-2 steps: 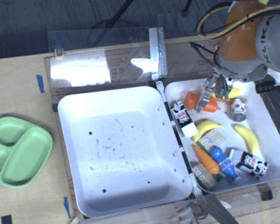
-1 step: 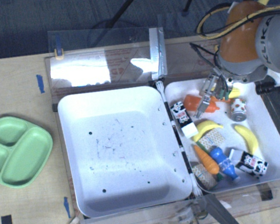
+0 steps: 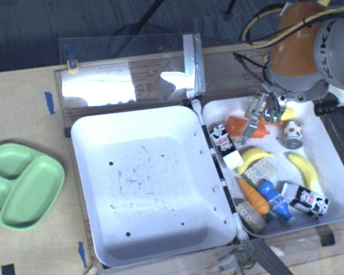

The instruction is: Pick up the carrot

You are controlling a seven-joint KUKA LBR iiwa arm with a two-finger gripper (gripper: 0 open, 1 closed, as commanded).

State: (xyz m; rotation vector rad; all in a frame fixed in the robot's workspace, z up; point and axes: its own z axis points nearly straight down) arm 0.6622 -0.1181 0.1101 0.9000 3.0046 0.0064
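Note:
The carrot [image 3: 255, 197], orange and short, lies near the front left of the right bin [image 3: 340, 161], between a blue bottle [image 3: 275, 199] and the bin's left wall. My gripper [image 3: 258, 117] hangs over the back part of the same bin, well behind the carrot. It points down and to the left, right above a flat orange piece [image 3: 241, 125]. The carrot lies apart from the gripper, with a yellow banana [image 3: 254, 156] and a speckled yellow sponge [image 3: 263, 169] in between.
The right bin also holds a second banana [image 3: 306, 172], a small can [image 3: 293, 135], two cow-patterned cartons [image 3: 221, 138] [image 3: 311, 200] and a white cube [image 3: 232, 159]. The left bin [image 3: 146, 182] stands beside it. A green divided plate [image 3: 17, 185] sits at far left.

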